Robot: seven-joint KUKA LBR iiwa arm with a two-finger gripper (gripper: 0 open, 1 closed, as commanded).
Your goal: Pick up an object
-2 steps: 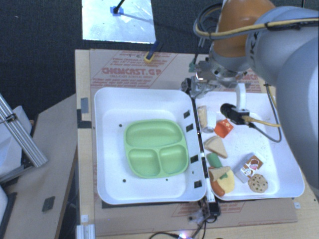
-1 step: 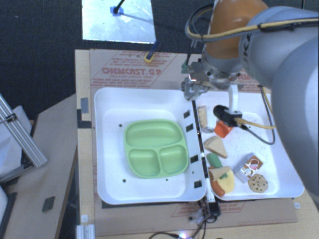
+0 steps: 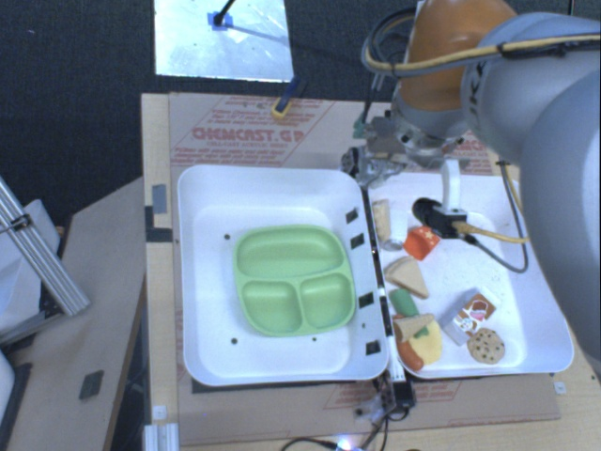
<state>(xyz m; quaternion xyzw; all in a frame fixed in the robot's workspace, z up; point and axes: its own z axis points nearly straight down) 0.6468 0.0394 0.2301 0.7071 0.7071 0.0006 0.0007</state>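
My pincer [image 3: 376,169] hovers over the right bin's [image 3: 535,294] far left corner; how far open, I cannot tell. Toy foods line that bin's left edge: orange block [image 3: 422,242], sandwich wedge [image 3: 408,276].

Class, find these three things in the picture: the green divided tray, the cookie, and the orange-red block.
green divided tray [image 3: 282,250]: camera view, bare floor of its long upper compartment.
cookie [image 3: 485,347]: camera view, middle of its top face.
orange-red block [image 3: 422,242]: camera view, middle of its top.
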